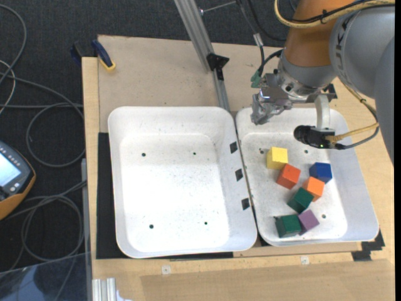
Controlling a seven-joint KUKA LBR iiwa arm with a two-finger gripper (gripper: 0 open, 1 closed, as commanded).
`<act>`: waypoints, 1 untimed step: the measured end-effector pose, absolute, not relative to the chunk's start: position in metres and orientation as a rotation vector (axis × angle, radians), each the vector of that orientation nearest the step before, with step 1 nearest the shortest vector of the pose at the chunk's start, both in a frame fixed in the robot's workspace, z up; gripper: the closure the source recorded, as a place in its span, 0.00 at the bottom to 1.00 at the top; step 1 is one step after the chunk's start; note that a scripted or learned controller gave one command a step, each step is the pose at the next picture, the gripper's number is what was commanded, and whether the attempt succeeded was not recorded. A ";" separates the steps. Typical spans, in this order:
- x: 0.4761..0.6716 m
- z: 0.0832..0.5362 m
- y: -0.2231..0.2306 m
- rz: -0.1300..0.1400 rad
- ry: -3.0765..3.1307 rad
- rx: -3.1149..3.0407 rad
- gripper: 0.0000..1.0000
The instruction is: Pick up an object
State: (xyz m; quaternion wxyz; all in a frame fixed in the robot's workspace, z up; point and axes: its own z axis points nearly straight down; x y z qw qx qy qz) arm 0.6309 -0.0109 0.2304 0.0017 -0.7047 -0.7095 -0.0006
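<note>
Several small blocks lie in the right bin (pixel 351 187): a yellow block (pixel 277 157), an orange-red block (pixel 289 175), a blue block (pixel 321 171), an orange block (pixel 315 186), a dark green block (pixel 301 199), a purple block (pixel 307 220) and a green block (pixel 288 225). My gripper (pixel 260 116) hangs over the bin's back left corner, above and left of the yellow block. It is apart from all the blocks, and nothing shows between its fingers.
The left bin (pixel 175 180) stands beside the right one. A slanted metal bar (pixel 200 39) runs down behind the bins to a black clamp (pixel 217 61). Cables lie on the dark floor at left. A blue-yellow tool (pixel 104 54) rests at the bench's back left corner.
</note>
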 end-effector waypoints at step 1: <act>0.635 0.224 0.043 -0.002 -2.227 -2.213 1.00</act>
